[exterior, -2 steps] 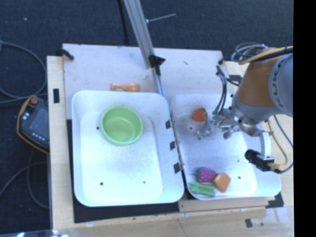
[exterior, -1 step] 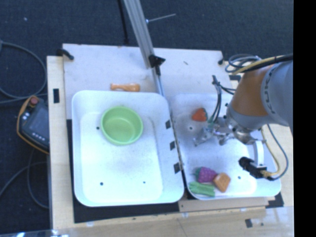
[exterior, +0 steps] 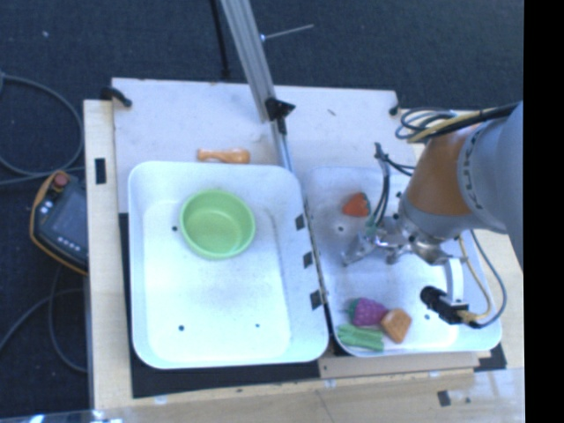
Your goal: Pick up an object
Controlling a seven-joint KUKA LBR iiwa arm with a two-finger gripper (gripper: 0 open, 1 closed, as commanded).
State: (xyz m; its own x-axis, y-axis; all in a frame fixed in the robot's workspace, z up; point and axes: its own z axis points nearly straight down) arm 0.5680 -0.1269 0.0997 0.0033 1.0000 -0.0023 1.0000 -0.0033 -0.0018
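The right bin holds a small orange-red piece near its far side. At its near edge lie a purple piece, an orange piece and a green piece, close together. The arm with its orange band reaches in from the right, and my gripper hangs low over the middle of the right bin, just near of the orange-red piece. Nothing shows between its fingers.
A green bowl sits in the left bin toward its far side. An orange object lies on the bench behind that bin. A metal pole slants up from between the bins. Cables loop off the arm's wrist.
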